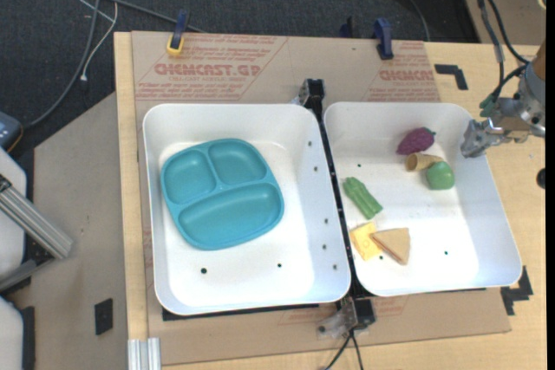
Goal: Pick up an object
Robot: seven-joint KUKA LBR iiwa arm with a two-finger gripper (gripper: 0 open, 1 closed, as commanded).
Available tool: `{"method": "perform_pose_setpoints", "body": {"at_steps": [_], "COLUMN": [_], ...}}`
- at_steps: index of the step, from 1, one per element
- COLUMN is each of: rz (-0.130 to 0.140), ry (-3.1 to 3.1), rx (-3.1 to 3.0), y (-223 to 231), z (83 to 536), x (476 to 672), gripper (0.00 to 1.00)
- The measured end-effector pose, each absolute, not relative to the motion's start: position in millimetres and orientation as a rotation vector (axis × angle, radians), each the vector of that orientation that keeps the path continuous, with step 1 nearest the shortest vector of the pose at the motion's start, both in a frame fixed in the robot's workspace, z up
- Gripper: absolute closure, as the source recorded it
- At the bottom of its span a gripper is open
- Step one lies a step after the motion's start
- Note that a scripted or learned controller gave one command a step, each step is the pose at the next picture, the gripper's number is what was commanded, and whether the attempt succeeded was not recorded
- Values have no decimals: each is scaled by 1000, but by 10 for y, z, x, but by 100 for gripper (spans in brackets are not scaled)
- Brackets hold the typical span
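I see the gripper (pixel 476 140) at the frame's right edge, over the right bin's (pixel 486 264) far rim; the arm is mostly cut off. I cannot tell its jaw state. Nearest lie a purple grape bunch (pixel 417 139) and a green ball (pixel 440 176), with a small tan piece (pixel 423 160) partly tucked between them.

jaws (pixel 478 139) low at right edge

Two white bins (pixel 165 212), one teal plate (pixel 223 191), six toy foods (pixel 362 196).
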State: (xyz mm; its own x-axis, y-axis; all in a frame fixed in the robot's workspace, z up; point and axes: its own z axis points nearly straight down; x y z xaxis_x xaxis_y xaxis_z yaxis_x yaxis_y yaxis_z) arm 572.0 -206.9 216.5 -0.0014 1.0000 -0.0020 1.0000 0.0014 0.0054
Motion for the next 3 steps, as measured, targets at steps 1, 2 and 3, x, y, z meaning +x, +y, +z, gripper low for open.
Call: {"method": "perform_pose_setpoints", "body": {"at_steps": [1, 2, 3], "rz": [2, -1, 2], "ry": [2221, 2223, 2225], "rx": [2219, 2221, 2218], "y": [-2069, -1553, -1058], "z": [2177, 2104, 2201], "x": [5725, 5824, 5884], "gripper": [100, 100, 100]}}
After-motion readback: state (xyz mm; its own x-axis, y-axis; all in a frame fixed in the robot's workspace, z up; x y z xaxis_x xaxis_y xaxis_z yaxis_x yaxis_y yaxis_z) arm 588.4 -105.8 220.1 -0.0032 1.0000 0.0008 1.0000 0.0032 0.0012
